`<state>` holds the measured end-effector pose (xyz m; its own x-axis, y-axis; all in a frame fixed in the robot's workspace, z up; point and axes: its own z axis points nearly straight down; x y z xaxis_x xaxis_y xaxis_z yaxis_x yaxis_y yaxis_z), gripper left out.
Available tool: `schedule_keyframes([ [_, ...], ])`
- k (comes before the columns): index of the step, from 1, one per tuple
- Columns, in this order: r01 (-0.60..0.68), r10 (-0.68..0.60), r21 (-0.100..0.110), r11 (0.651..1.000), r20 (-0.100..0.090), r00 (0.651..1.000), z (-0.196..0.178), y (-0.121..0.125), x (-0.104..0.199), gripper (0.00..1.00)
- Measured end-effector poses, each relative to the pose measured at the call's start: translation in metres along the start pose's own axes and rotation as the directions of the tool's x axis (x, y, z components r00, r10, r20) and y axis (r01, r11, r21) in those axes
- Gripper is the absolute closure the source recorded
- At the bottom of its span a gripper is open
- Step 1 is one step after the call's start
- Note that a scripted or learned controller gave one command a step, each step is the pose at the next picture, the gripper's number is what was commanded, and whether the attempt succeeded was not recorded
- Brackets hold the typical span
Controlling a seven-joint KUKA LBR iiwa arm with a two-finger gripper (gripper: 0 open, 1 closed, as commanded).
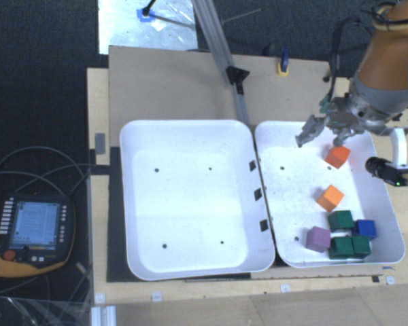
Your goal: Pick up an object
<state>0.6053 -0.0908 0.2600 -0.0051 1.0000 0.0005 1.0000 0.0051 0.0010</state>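
My end effector [324, 132] hangs spread wide and empty just beside the red-orange block [337, 156], so I fear a descent here clips its edge and knocks it away.

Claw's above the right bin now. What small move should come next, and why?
Probably shift the claw a little toward the red-orange cube and lower it. The claw's two fingers look spread with nothing between them, hovering over the far end of the right white bin, and that cube sits apart from the others, just beside one fingertip.
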Motion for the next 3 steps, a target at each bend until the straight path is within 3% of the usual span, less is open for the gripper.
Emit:
schedule_keyframes([
  [1,-0.001,0.001,-0.001,1.0,0.0,1.0,0.0,0.0,0.0,0.0],
  [3,-0.004,0.004,0.005,1.0,0.001,1.0,0.104,-0.003,-0.017,0.0],
])
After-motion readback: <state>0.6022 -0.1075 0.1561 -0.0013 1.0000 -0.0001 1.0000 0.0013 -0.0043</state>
